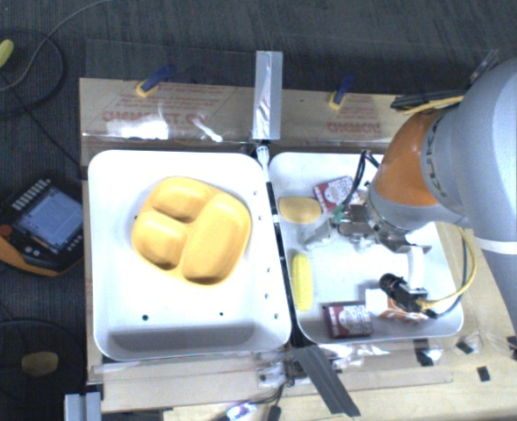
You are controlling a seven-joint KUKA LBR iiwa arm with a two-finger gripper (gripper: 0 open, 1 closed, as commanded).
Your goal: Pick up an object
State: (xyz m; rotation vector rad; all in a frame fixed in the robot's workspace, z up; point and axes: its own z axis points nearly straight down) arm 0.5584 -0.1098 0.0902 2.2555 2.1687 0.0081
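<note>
The gripper (350, 226) is low in the right bin (434, 327), beside a red packet (333, 191); its opening I cannot tell. No label is readable on the dark red box (349, 319).

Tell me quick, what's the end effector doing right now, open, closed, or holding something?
End effector: cannot be told. It sits over the right bin, near the red packet.

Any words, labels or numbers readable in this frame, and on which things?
None can be read.
Cardboard sheet behind the bins: red print, too blurred to read.
Red packet in the right bin: label too small.
Dark red box in the right bin: label blurred.
Handheld screen on the floor: display unreadable.
</note>
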